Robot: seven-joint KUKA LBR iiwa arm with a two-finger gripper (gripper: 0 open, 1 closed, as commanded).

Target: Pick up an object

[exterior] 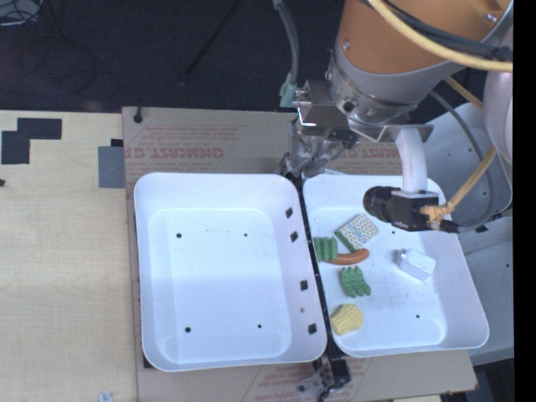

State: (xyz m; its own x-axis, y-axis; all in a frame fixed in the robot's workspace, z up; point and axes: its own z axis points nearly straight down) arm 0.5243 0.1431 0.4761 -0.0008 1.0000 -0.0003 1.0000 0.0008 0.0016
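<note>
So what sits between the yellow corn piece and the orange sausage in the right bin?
In the camera view, a green ridged toy lies between the yellow corn piece and the orange sausage, apart from the corn and close under the sausage.

We are seeing the arm [419,40] running off the top and right edges, so its upper part is being cut away. The gripper [311,159] is hanging at the far rim where the two bins meet, and its fingers are blurring into a dark tangle; we are not telling them apart. The arm's bulk is covering the far corner of the right bin [452,325]. Below the gripper, at the bottom edge, a small dark metal piece [322,383] is getting cropped, too small for us to identify.
</note>
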